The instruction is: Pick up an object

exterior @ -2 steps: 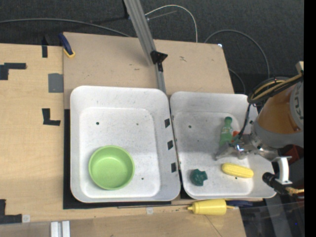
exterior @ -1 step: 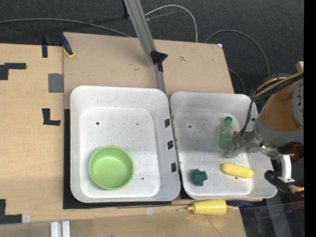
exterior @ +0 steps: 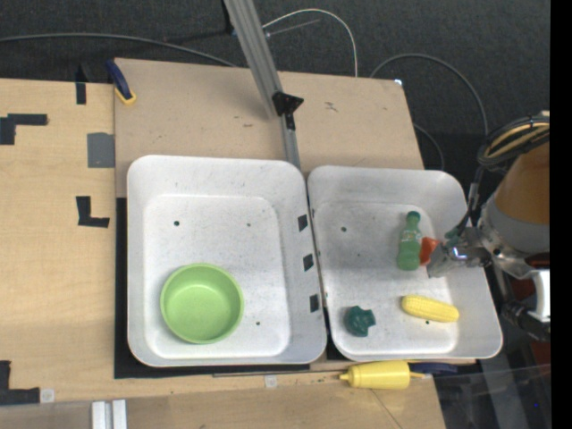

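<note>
The right bin holds a green bottle lying lengthwise, a yellow corn cob near the front right, and a small dark green object at the front left. A small red piece lies right beside the bottle. My gripper is low over the right bin's right side, just right of the red piece and the bottle. The grey arm with its orange band comes in from the right edge.
A light green bowl sits at the front of the left bin. A yellow object lies on the bench in front of the right bin. A grey pole slants over the back of the bench.
</note>
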`<action>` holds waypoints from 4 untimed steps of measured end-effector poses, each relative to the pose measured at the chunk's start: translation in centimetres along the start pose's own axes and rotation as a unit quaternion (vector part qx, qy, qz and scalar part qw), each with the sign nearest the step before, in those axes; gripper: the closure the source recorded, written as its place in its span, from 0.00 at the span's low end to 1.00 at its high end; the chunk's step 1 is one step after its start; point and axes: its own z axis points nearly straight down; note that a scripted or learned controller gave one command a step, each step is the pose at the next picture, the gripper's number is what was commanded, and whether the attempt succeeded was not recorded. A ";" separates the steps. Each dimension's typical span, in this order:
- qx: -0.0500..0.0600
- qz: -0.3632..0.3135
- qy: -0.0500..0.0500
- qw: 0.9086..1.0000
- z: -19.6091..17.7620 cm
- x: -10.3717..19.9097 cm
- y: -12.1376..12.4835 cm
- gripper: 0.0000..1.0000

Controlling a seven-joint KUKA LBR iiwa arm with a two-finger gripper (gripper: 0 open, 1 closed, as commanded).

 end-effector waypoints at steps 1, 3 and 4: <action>-0.001 -0.001 0.000 1.000 -5.2 0.0 0.1 1.00; 0.001 -0.004 0.001 1.000 -6.5 10.6 4.6 1.00; 0.002 -0.004 0.001 1.000 -5.6 15.7 6.6 1.00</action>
